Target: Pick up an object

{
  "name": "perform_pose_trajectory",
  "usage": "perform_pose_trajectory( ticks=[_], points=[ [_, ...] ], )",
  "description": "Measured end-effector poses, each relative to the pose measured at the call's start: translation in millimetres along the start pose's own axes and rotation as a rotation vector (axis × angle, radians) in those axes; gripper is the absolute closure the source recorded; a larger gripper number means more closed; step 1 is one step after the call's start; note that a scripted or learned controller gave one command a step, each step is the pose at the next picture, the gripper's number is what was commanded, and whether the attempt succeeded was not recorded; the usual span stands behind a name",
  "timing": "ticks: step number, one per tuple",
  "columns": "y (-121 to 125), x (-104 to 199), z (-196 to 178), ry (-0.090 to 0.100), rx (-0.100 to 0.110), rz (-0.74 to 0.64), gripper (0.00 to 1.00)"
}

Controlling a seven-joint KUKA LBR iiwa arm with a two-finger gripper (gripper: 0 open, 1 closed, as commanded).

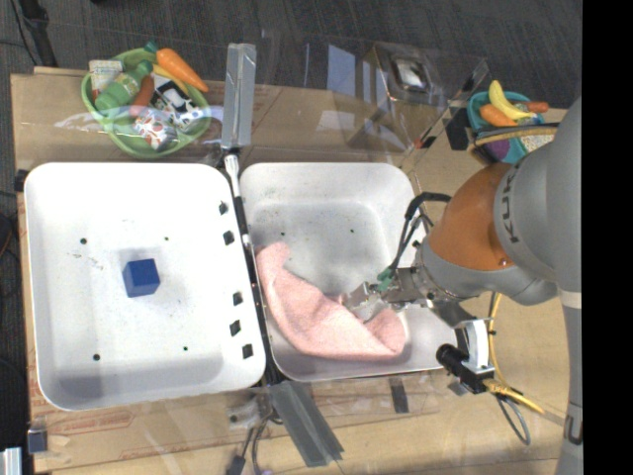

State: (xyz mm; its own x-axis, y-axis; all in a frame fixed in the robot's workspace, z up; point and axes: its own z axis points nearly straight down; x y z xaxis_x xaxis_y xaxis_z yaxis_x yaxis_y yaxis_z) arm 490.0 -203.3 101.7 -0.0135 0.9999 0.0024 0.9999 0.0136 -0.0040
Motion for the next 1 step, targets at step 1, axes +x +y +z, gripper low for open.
perform_pose_trajectory(
  ticks=[1],
  points=[
    [-11.3, 9.8, 8.8, -0.001, -0.005, -0.063, 0.00]
  ],
)
